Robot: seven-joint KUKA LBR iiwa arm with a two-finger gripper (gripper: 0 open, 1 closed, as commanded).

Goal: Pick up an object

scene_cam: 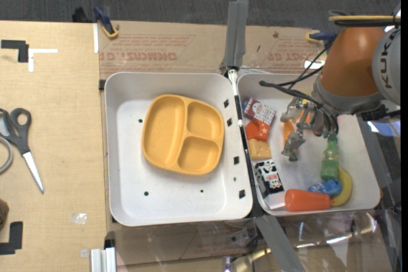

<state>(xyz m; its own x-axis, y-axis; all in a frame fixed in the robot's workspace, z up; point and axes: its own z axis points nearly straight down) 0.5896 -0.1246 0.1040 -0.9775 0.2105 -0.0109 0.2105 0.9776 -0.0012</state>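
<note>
I see the arm (357,67) reaching in from the right over the right bin (363,200), its claw (294,148) low above the bin floor; I cannot tell how the claw is set. Just left of it lie a red carton (259,111), an orange block (257,130) and a tan piece (259,148). A green bottle (329,161), banana (346,188) and orange tube (307,200) sit nearby. The left bin (121,188) holds a yellow divided plate (183,134).

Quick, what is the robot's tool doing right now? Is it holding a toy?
Tool: hanging over the right bin among the toys; whether it is open, shut or holding anything cannot be told.
</note>
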